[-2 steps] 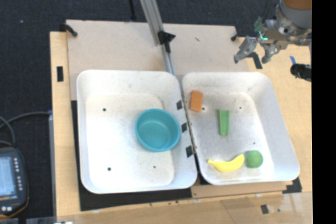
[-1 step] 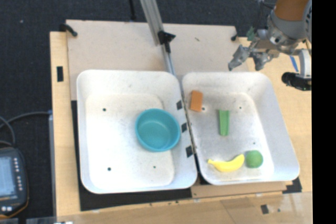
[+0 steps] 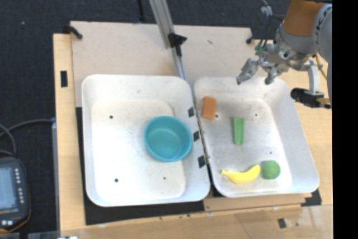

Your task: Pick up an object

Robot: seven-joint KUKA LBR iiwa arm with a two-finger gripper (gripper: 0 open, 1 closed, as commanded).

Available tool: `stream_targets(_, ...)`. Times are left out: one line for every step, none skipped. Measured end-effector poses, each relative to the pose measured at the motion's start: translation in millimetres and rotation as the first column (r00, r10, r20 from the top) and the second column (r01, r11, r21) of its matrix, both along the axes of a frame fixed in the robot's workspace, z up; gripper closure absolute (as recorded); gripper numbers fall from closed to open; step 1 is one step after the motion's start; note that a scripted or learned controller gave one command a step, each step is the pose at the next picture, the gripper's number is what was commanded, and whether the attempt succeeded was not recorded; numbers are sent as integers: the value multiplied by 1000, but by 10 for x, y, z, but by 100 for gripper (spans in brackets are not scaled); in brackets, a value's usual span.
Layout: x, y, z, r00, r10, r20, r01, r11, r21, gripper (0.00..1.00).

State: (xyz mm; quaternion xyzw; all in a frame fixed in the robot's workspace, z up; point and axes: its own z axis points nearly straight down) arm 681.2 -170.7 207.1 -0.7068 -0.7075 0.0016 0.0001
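My gripper [image 3: 257, 76] hangs above the far rim of the right bin [image 3: 291, 120], its two fingers spread open with nothing between them. In that bin lie an orange block [image 3: 209, 107] near the left wall, a green stick [image 3: 239, 130] in the middle, a yellow banana [image 3: 241, 175] at the front and a green ball [image 3: 271, 169] beside it. All of these lie apart from the gripper, toward the front of the bin.
The left bin [image 3: 112, 176] holds a teal bowl [image 3: 168, 138]. A slanted metal post [image 3: 159, 5] rises behind the bins, ending at a clamp near the divider. A black fitting [image 3: 306, 97] sits by the right bin's far right rim.
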Motion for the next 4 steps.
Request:
stream_targets(-26,-68,-610,1000,-1,-1,1,1000,0,0)
stream_targets(-5,-79,-448,1000,0,8,0,1000,-3,100)
stream_targets(39,-27,28,1000,2,10,-2,1000,1,100)
stream_targets(52,-45,585,1000,3,11,-3,1000,0,100)
